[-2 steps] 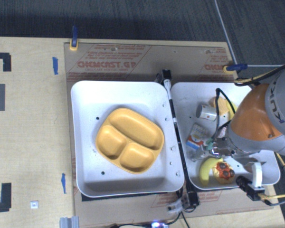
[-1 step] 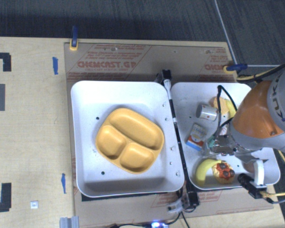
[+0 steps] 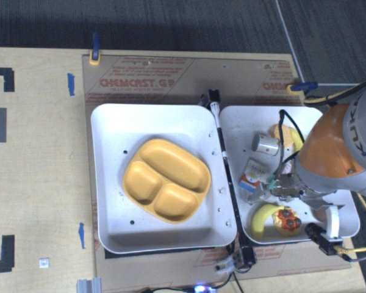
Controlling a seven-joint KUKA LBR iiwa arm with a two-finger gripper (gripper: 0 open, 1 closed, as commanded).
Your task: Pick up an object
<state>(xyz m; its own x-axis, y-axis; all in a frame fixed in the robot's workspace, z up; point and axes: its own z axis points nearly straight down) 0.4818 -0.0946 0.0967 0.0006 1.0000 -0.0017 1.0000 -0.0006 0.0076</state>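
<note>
Camera view: the arm (image 3: 335, 145) is above the right bin (image 3: 235, 163) — its jaws are hidden, so I cannot tell their state. Under it lie a banana (image 3: 262, 217), a metal can (image 3: 266, 144) and a small carton (image 3: 250, 180). The yellow tray (image 3: 166, 179) sits in the left bin (image 3: 107, 163).

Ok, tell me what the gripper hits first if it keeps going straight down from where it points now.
Probably the clear plastic packet lying on the floor of the right bin, just beside the gripper. Depth is unclear from above, so the yellow banana-like toy nearby is also possible.
</note>
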